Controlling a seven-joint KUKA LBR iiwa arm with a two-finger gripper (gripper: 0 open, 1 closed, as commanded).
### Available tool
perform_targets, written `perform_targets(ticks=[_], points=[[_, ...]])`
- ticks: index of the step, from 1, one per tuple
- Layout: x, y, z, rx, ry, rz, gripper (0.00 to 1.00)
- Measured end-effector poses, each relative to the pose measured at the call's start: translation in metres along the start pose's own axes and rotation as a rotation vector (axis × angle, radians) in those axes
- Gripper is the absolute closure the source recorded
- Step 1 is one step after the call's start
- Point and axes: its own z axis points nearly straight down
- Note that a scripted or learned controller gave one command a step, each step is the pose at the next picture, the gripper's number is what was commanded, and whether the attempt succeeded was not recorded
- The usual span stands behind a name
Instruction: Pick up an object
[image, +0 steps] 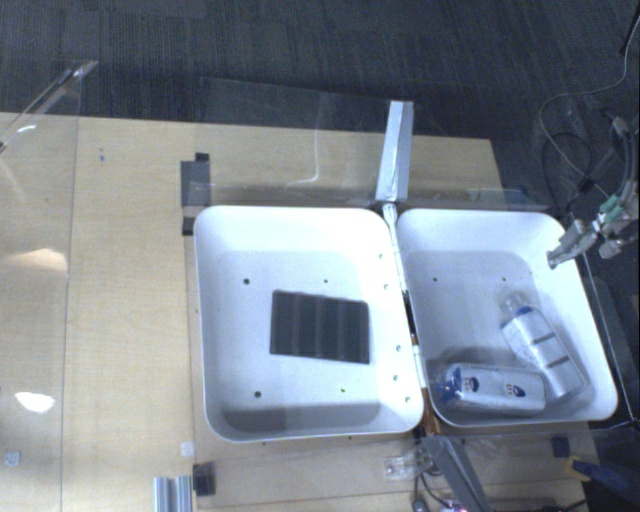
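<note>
Bottle (540, 345) and tube (497, 386) both lie unlifted at 5 o'clock in the right bin (440, 235), while the gripper (580, 240) (finger state cannot be told) sits at the bin's 2 o'clock rim, so pickup remains undone.

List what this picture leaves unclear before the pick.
- Hand: small and blurred at the camera view's right edge, over the right bin's rim; the arm behind it is cut off by that edge.
- Clear bottle: see-through on white, so its outline is faint.
- Tube: label print too small to read.
- Dark mat in the left bin: material unclear.
</note>
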Motion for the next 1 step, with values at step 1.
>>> perform_targets(ticks=[1], points=[[-0.0021,-0.0221,0.109,0.004,0.002,-0.037,0.0]])
